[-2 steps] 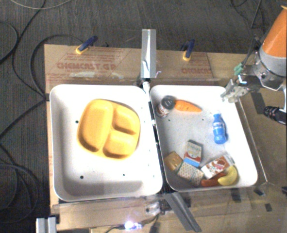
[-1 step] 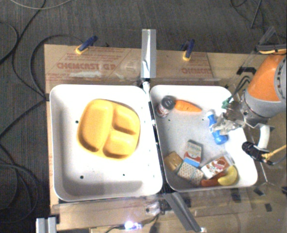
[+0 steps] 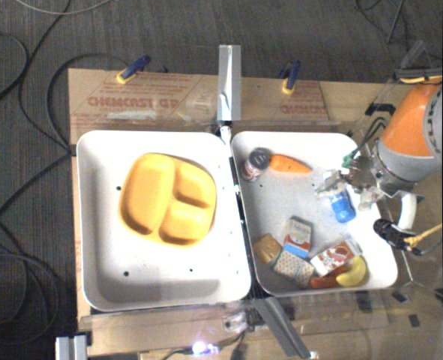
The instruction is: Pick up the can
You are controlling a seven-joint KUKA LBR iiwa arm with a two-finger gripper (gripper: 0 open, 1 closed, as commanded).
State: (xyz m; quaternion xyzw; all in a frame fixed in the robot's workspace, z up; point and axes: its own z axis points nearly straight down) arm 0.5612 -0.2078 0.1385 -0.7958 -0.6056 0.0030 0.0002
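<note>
Reaching in from the right, the grey arm with the orange band (image 3: 414, 122) hangs its pincer (image 3: 348, 182) over the right-hand shallow white bin (image 3: 322, 142), near that bin's right wall. Whether the pincer is apart or together I cannot tell from this slant. Just below it lies a small blue bottle-like thing (image 3: 342, 207). The small can with the dark round lid (image 3: 255, 163) stands at the far left corner of the same bin, beside the orange carrot (image 3: 289, 164) and well apart from the pincer. Nearer the front edge lie a brown block (image 3: 267, 248), small printed cartons (image 3: 298, 235) and a yellow banana (image 3: 353, 272). The left white bin (image 3: 101, 276) on the desk holds a yellow divided plastic tray (image 3: 169, 199).
</note>
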